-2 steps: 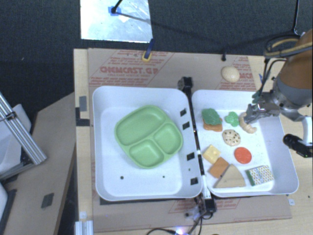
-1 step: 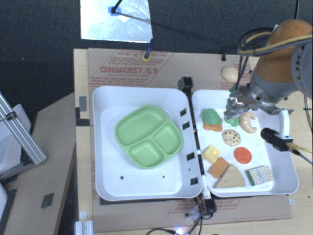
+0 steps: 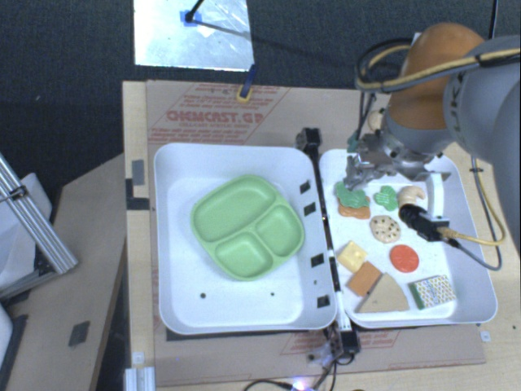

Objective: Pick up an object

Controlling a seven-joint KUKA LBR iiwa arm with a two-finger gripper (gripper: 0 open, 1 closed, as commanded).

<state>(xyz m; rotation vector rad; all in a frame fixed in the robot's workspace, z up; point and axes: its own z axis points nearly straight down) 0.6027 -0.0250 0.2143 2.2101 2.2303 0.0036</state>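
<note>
Cardboard (image 3: 216, 114) reads "CHEMCAST GP"; end effector (image 3: 356, 174) above green toy (image 3: 352, 195), grip state unclear.

The scene is evenly and brightly lit from above. Glare is noted on the foil sheet (image 3: 194, 21) and on the white bins (image 3: 236, 308), where detail is washed out. Shadows are soft. Slight overall softness is observed.

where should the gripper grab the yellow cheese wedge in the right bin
Probably across the cheese wedge's two longer flat sides, coming straight down from above. It lies flat on the right bin floor, so those sides are exposed, though the orange block sits close at its lower edge, so keep clear there.
</note>
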